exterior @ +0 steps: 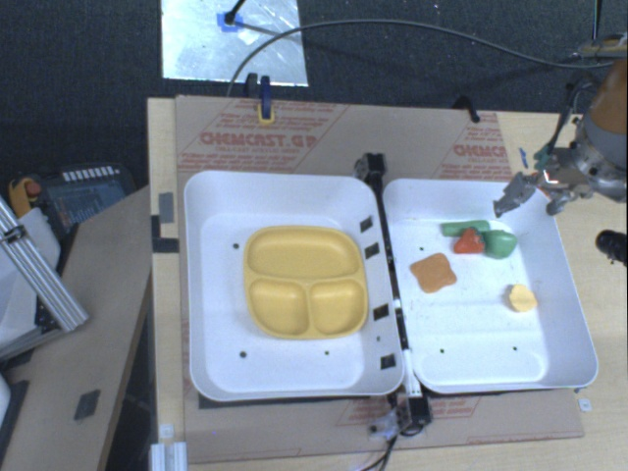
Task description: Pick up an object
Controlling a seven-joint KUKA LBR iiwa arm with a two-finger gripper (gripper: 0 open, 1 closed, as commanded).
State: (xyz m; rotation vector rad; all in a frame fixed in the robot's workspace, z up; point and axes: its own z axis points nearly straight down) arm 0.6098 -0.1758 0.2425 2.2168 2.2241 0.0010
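The right bin (pixel 564 356) holds several small toys. A green piece (pixel 498 242) and a red piece (pixel 469 242) lie touching near its far side. An orange piece (pixel 433 272) rests a little left of middle, and a small yellow piece (pixel 521 298) lies toward the right. My gripper (pixel 536 198) hangs over the bin's far right corner, above and to the right of the green piece. Its fingers are spread open and nothing is between them.
The left bin (pixel 211 351) contains a yellow three-compartment tray (pixel 302 281). A black divider with clips (pixel 385 263) separates the bins. A cable arcs over the back of the bench, and a foil-like sheet (pixel 231 26) lies beyond it.
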